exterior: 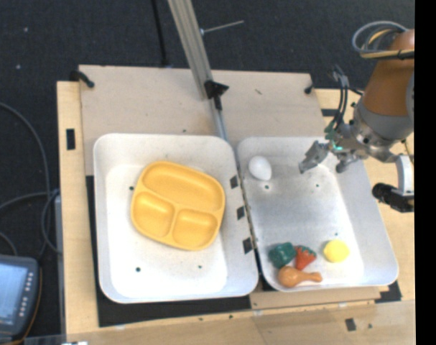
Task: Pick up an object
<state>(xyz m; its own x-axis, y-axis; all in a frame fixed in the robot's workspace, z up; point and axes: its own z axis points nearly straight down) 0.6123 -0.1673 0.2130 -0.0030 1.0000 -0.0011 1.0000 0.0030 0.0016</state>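
White bin (361, 214): smooth round egg (260, 167).

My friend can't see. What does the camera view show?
A robot arm's gripper, holding nothing, hovers over the right bin, which has a white egg, yellow ball and toy foods. The left bin holds a yellow divided plate.

Right bin, loose objects
White egg (259, 167) far-left corner; yellow ball (336, 251), green piece (281, 254), red piece (304, 254), orange pear-shape (299, 277) clustered near edge.

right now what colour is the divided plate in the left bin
Yellow-orange; the divided plate shows in the camera view.
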